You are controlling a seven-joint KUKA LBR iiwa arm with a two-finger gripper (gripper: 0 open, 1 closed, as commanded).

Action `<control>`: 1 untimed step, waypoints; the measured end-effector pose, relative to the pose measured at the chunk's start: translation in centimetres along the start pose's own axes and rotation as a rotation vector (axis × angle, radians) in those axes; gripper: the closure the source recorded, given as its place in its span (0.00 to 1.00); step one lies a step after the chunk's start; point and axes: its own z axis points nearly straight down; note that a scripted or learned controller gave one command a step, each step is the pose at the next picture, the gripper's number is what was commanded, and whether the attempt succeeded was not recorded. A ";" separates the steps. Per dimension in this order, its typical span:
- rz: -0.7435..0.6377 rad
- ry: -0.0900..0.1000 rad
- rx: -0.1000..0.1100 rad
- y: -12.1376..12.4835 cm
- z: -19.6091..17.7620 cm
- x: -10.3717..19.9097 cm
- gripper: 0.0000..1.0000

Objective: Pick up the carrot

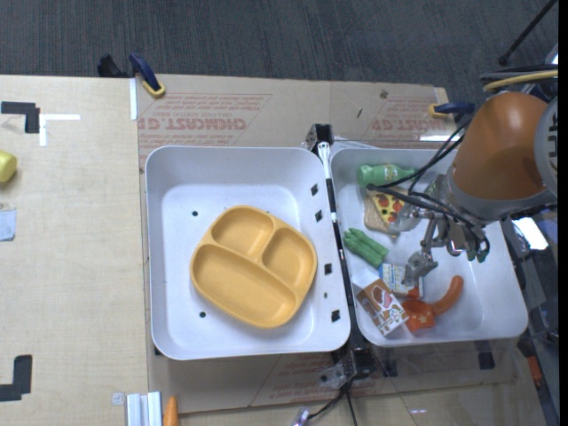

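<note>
Orange curved carrot | metal hand above, grip state unclear

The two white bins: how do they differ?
The left bin holds one yellow divided plate; the right bin holds several small toys, among them the carrot. The arm's pincer hangs over the right bin, not the left. Both are shallow and white.

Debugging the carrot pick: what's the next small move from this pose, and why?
Probably a short shift toward the near edge of the right bin, then down. The gripper hangs above the bin floor with nothing visibly between its fingers, while the carrot, orange and curved, lies just past it toward the bin's near wall, beside a snack packet. Centring over the carrot first should avoid the packet.
</note>
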 end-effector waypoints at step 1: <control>0.167 0.000 0.000 9.1 -6.3 5.1 0.00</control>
